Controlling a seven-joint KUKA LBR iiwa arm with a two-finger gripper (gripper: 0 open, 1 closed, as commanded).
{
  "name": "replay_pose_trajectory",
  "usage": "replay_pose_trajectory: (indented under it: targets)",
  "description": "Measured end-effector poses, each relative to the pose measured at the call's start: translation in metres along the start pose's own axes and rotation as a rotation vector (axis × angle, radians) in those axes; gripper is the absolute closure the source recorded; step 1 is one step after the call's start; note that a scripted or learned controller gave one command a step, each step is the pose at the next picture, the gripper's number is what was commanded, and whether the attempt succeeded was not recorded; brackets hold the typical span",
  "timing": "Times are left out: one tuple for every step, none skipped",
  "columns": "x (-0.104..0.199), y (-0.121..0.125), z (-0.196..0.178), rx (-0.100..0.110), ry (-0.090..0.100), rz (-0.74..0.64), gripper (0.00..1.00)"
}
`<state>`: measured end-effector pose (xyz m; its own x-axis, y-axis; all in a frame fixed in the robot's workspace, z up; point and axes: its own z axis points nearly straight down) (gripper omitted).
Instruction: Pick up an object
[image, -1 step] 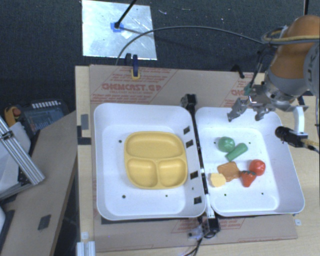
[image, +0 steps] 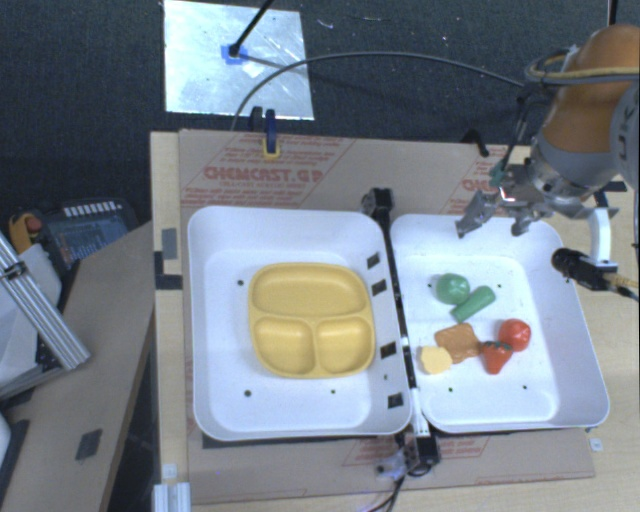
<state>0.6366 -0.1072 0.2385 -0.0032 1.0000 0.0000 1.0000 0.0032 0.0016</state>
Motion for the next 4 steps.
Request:
replay_pose_trajectory:
  targets:
    - [-0.003, -0.005, 0.043, 0.002, 0.0, 0.002, 0.0]
    - [0.004, -0.005, 0.087, 0.003, 0.0, 0.0, 0.0]
    - [0.001, -0.009, 0.149, 0.005, 0.0, 0.002, 0.0]
    - [0.001, -0.007, 0.134, -0.003, -0.001, 0.002, 1.0]
